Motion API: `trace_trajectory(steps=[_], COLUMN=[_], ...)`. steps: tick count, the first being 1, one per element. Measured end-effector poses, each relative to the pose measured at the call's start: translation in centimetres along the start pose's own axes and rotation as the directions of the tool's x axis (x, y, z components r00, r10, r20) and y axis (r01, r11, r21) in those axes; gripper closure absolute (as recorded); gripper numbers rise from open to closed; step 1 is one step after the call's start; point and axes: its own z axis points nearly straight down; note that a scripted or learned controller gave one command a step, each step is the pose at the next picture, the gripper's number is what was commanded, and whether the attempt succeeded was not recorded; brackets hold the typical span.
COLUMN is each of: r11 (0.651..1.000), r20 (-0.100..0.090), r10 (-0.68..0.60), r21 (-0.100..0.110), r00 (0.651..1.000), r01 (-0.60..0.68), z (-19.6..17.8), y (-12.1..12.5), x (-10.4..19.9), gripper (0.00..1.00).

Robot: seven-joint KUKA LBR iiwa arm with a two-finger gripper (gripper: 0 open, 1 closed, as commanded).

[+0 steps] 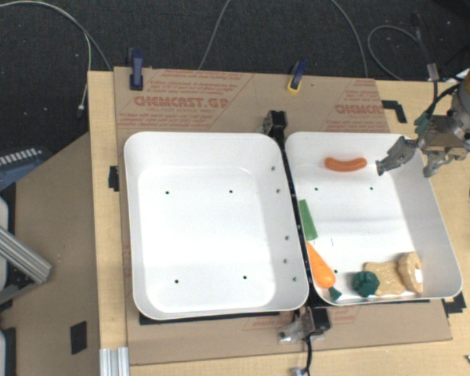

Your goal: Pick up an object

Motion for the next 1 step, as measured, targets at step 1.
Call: trace_trajectory(steps=[1], r11=[1.000], r20=[0.001], r10=[-0.001], r21=[-0.005], r00=[1.000], r01=[0.001], z=[-0.24], y=[0.09], x=[0.01], gripper=[0.00])
